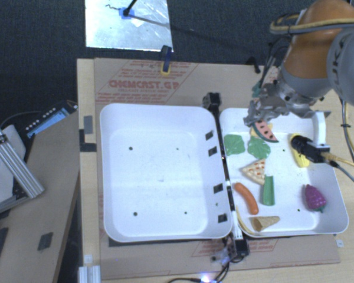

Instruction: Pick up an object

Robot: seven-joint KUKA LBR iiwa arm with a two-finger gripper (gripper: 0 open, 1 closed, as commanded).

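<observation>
The right bin (336,214) holds several toy foods. A watermelon slice (265,132) lies at its far end, with two green leaves (235,144) (259,148) just in front of it. Nearer the front lie a pizza slice (255,171), a green stick (268,190), an orange sausage (246,197) and a tan wedge (264,222). On the right side rest a yellow banana (299,151) and a purple fruit (314,197). My gripper (255,118) hangs low over the far left part of this bin, right at the watermelon slice's upper edge.
The left bin (109,158) lies beside the right one, split from it by a black divider (219,152) with clips. The grey and orange arm (318,34) comes in from the upper right. A black-tipped cable (310,148) crosses the banana.
</observation>
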